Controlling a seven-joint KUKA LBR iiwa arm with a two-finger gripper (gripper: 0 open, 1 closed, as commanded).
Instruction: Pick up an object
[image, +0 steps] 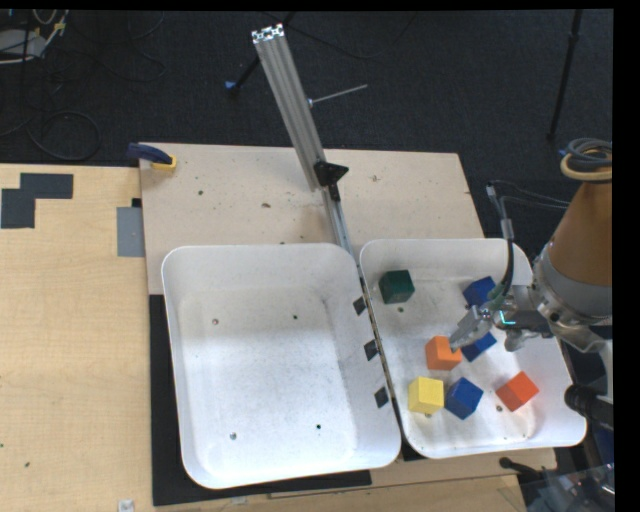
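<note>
The right bin (395, 252) holds several small cubes. A dark green cube (397, 286) lies near its back left. A blue cube (480, 291) sits further right, an orange cube (441, 352) in the middle, and another blue cube (480, 345) just right of it. Along the front lie a yellow cube (427, 394), a blue cube (464, 397) and a red-orange cube (516, 391). My gripper (472, 330) reaches in from the right and hangs low, just above and between the orange cube and the blue one beside it. Nothing shows as held.
The left bin (170, 275) stands beside the right one, with small black clips on the shared wall (370, 349). A slanted aluminium bar (295, 105) rises behind the bins. The arm's orange band (590, 230) fills the right side.
</note>
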